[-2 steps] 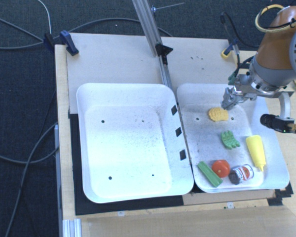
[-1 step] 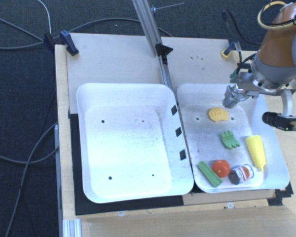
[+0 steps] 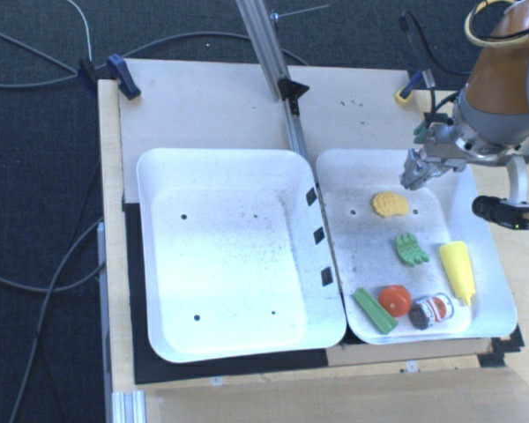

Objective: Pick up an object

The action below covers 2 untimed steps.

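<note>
Hovering tool (image 3: 414,176), finger state not discernible.
A miss is risked: yellow piece (image 3: 390,204) lies offset, near-left of it.

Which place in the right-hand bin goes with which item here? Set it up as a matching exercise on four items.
Items:
1. yellow cookie-like piece
2. green bumpy toy
3. yellow bottle
4. green stick

Places in the right bin:
A. near front edge, left of the red tomato
B. along the right side
C. middle
D. back, just below the gripper

Pairs: 1-D, 2-C, 3-B, 4-A
</note>
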### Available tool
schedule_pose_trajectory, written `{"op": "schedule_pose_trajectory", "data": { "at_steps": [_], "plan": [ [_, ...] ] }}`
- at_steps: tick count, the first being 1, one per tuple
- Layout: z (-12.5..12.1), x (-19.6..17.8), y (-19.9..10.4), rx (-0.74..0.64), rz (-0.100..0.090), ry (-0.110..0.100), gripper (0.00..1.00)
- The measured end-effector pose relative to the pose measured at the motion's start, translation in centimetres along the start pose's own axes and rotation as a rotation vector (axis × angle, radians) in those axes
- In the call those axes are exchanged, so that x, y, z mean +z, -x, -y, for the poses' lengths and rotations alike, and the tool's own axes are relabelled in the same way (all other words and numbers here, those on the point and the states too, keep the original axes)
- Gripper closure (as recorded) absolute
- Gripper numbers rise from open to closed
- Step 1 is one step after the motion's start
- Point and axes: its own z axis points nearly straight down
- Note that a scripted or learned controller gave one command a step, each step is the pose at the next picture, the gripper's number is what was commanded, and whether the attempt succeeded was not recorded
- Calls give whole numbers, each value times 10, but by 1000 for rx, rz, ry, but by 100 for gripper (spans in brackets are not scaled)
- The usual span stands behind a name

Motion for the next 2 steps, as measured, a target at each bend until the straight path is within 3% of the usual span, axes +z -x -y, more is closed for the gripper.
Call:
{"op": "schedule_pose_trajectory", "data": {
  "at_steps": [1, 2],
  "plan": [
    [0, -10, 0, 0, 0, 1, 100],
    [110, 1, 6, 4, 2, -11, 100]
  ]
}}
